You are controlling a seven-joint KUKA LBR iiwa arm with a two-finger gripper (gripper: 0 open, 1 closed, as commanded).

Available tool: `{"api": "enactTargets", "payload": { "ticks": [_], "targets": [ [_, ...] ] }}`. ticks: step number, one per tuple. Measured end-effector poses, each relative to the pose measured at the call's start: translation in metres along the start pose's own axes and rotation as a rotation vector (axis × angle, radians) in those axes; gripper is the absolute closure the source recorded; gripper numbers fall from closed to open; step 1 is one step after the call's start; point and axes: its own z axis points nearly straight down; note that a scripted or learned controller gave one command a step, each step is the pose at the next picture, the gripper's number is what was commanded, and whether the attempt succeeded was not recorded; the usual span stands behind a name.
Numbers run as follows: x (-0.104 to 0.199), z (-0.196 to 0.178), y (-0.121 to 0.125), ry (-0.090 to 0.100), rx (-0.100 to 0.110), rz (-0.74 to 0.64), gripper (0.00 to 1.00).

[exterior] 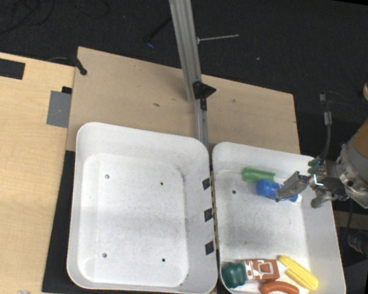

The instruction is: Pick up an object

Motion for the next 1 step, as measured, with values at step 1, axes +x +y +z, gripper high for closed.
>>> {"api": "enactTargets", "payload": {
  "ticks": [1],
  "targets": [
    [-0.0008, -0.0024, 0.0006, -0.001, -0.005, 0.002, 0.00]
  ]
}}
